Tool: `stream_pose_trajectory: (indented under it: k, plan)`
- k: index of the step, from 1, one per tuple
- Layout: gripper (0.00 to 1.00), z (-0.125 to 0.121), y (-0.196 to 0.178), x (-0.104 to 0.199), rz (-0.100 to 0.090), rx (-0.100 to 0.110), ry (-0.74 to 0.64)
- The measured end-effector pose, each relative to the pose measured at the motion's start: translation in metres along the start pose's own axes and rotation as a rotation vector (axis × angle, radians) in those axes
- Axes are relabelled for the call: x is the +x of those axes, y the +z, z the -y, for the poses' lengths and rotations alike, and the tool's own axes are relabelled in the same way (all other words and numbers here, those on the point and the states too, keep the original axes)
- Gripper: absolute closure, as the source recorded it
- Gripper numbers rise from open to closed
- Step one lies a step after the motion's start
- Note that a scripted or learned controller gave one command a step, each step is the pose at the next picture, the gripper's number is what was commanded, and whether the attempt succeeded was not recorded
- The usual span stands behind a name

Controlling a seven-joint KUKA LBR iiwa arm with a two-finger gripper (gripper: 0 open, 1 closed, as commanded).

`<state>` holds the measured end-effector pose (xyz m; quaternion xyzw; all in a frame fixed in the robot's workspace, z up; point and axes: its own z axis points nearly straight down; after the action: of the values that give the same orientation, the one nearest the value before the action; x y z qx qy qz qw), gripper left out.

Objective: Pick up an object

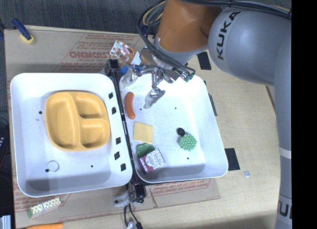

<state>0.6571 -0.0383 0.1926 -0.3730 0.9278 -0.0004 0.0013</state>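
My jaws [152, 96] hang apart, gripping nothing, over the right bin [210, 124], so I should drop straight onto the sausage [130, 105] at eight o'clock.

- The end effector [154, 94] hangs over the far part of the right bin [210, 124], just beside a sausage [130, 105] near that bin's left wall.
- Nothing lies between its fingers.
- Toward the right bin's near edge lie a yellow cheese slice [143, 132], a green ball [187, 143] and a small packet [152, 160].
- The left bin [25, 124] holds a yellow divided tray [78, 120].
- Both bins sit on cardboard [74, 49] on the tabletop [247, 124].
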Motion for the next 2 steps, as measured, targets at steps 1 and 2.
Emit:
stream_pose_trajectory:
  k: [1,2]
  plan:
    - [0.0,-0.017,0.0,-0.016,0.001,0.0,-0.352]
    - [0.0,0.003,0.0,0.003,0.0,-0.002,-0.776]
